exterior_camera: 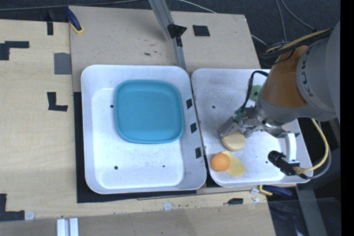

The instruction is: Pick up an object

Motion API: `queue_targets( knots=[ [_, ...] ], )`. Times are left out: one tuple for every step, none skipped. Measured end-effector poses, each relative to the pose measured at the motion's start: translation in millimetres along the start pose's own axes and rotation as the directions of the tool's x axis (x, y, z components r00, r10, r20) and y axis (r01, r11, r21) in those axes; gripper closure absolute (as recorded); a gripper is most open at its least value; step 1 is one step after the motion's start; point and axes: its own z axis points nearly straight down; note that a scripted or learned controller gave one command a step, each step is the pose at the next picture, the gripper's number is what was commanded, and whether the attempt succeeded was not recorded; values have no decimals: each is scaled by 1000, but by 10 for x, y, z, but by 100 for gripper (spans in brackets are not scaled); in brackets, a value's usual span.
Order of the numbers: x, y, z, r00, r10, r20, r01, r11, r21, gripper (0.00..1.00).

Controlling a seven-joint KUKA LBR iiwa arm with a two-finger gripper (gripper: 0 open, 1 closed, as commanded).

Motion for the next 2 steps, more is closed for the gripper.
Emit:
queue_targets(
  knots=[
    [28, -57, -443, 1000, 0, 1, 0, 1000, -4, 100],
    [26, -73, -1065, 1000, 0, 1, 0, 1000, -6, 100]
  ],
)
